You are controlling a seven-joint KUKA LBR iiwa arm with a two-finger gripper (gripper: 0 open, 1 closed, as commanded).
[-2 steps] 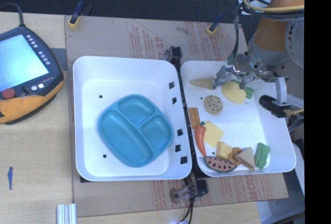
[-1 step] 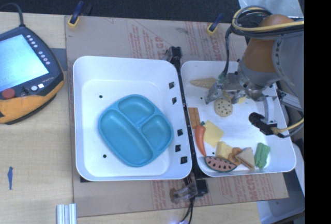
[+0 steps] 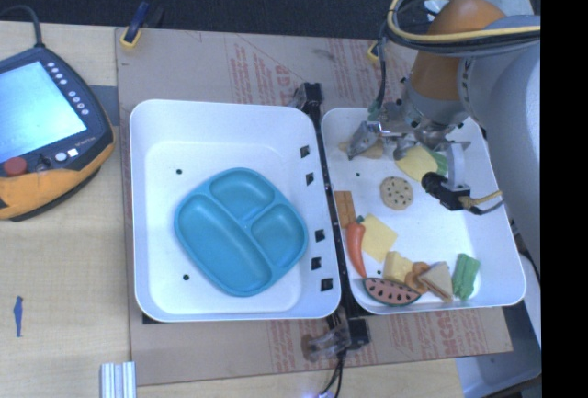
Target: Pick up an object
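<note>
The right bin (image 3: 441, 235) holds toy food. A round cookie (image 3: 397, 193) lies near its middle, and a yellow piece (image 3: 418, 163) lies just behind it. An orange carrot (image 3: 356, 244) lies along the left wall, beside a yellow cheese slice (image 3: 378, 236). Along the front are a watermelon slice (image 3: 391, 291), a sandwich wedge (image 3: 435, 279) and a green piece (image 3: 466, 276). My gripper (image 3: 382, 144) hangs low over the bin's back left corner, behind the cookie. Its fingers are spread open and nothing shows between them.
The left bin (image 3: 220, 125) holds a blue divided plate (image 3: 241, 231). A control pendant (image 3: 41, 130) lies on the bench at the far left. The arm's grey body and cables (image 3: 478, 65) cover the right bin's back right corner.
</note>
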